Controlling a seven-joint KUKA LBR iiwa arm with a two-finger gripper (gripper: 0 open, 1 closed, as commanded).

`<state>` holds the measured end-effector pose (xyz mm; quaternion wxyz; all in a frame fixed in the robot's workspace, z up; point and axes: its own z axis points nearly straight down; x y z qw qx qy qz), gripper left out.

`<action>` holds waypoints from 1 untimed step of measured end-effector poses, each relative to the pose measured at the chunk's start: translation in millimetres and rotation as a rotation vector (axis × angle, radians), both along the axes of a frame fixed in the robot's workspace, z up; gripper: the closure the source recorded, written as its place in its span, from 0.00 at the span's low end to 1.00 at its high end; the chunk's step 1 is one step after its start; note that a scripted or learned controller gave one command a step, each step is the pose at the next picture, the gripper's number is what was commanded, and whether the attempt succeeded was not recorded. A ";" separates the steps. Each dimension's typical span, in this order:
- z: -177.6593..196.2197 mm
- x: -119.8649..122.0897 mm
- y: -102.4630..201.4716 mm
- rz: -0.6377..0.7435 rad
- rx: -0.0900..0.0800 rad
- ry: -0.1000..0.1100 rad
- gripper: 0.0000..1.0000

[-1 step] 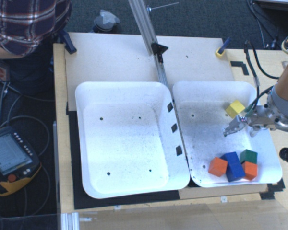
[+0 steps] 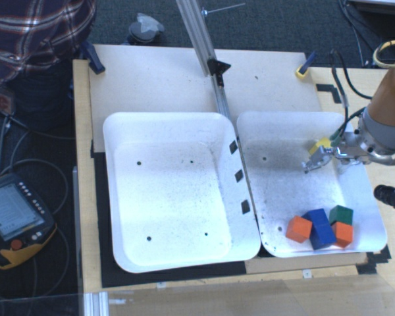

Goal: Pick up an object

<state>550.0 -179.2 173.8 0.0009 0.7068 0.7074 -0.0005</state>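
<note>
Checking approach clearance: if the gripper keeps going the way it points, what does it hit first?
Likely bare floor of the right bin. The gripper points left and downward over the bin's upper half; the blocks sit nearer the front edge, off that line. Height above the floor is unclear.

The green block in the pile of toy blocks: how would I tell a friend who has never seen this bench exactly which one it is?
Start at the right bin of the two white ones and look to its near right corner, where a few blocks cluster. The green block sits at the back right of that cluster, just behind an orange block and right of the blue blocks. It is the only green one there.
</note>
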 end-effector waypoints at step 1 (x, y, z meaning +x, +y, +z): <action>-78.8 66.2 -24.0 0.001 0.002 0.003 0.00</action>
